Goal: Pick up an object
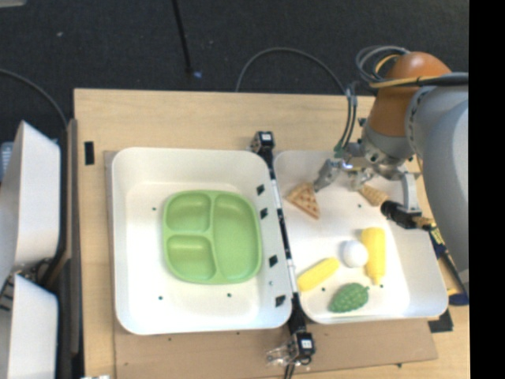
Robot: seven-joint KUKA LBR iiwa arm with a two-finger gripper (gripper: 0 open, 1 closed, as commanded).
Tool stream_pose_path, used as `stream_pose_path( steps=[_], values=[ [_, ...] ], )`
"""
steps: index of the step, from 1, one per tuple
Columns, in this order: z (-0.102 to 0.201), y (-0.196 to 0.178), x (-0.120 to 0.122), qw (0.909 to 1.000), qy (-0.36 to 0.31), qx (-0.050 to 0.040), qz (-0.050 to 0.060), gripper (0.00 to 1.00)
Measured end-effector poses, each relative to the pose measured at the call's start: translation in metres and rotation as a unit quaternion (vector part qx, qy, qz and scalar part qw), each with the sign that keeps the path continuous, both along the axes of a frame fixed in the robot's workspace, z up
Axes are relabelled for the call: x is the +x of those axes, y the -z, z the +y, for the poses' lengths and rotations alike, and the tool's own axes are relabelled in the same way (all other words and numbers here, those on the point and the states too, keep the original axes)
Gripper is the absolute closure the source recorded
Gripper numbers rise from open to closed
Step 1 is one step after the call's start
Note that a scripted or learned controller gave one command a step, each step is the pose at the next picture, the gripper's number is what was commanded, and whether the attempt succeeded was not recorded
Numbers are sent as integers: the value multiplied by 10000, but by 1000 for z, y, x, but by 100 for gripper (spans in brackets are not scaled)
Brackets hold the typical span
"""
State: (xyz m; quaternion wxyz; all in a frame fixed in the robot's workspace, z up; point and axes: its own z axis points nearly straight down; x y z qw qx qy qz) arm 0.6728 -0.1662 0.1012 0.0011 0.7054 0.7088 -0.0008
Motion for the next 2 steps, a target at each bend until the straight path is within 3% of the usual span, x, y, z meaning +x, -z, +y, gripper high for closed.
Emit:
stream_pose_path(
  steps=[1,2],
  values=[
    [-1,-13,1,10000,-12,-15,-23,100],
    [4,-75,8,10000,7,5,-40,100]
  ],
)
